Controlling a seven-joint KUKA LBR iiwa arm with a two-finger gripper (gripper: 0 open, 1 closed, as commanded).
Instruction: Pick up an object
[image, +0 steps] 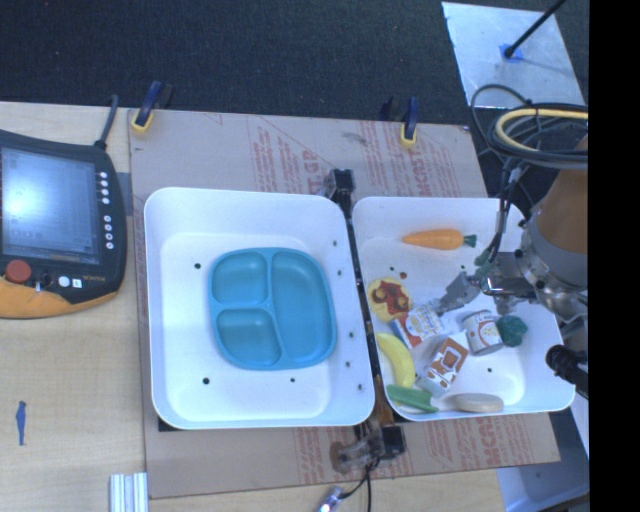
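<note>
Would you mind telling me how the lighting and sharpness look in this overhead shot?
In the camera view, light is even and bright; the white bins look nearly washed out, the handheld screen shows pale glare, and the gripper area is slightly soft.

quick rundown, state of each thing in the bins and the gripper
blue divided plate: flat in the left bin, compartments bare
carrot: lying on its side, right bin, apart from the pile
banana: lying beside the green pod
gripper: low over the right bin, above the small packets; grip unclear
</note>
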